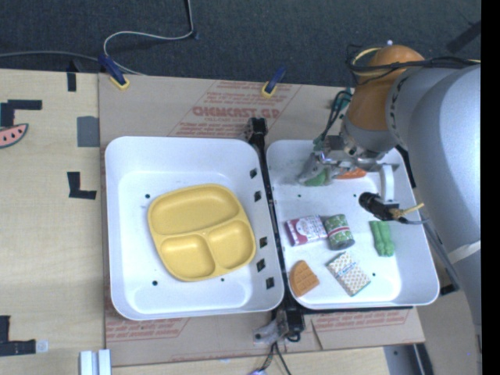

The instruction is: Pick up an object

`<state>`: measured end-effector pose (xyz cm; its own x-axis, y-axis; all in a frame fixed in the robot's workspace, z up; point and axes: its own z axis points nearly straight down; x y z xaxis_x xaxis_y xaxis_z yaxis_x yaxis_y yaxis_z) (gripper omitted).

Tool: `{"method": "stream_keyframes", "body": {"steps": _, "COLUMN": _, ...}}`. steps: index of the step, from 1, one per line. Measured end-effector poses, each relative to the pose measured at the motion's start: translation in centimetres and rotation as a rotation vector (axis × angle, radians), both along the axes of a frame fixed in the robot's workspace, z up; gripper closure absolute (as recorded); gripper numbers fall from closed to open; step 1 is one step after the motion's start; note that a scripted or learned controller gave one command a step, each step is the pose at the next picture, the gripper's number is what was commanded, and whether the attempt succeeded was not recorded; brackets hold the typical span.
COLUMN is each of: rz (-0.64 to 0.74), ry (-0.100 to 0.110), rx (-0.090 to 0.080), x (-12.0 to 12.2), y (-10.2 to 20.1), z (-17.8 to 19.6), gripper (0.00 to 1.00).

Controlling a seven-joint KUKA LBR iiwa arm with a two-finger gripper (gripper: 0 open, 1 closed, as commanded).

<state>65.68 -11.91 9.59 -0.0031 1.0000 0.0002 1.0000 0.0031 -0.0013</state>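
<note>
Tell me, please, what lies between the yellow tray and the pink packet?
In the camera view, the two bins' adjoining walls with black clips lie between the yellow tray and the pink packet.

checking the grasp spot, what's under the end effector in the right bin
Under the end effector, at the back of the right bin, a green item and an orange one poke out. The arm covers the rest of them, so I cannot identify either.

Brown cardboard sheet [234,112] under bins (blue-yellow clamps [116,73] at back edge).
</note>
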Motion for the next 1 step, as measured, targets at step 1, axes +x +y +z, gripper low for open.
{"method": "stream_keyframes", "body": {"steps": 1, "rz": -0.001, "ry": -0.002, "rx": 0.000, "x": -5.43, "y": 5.35, "z": 8.86, "gripper": 1.00}}
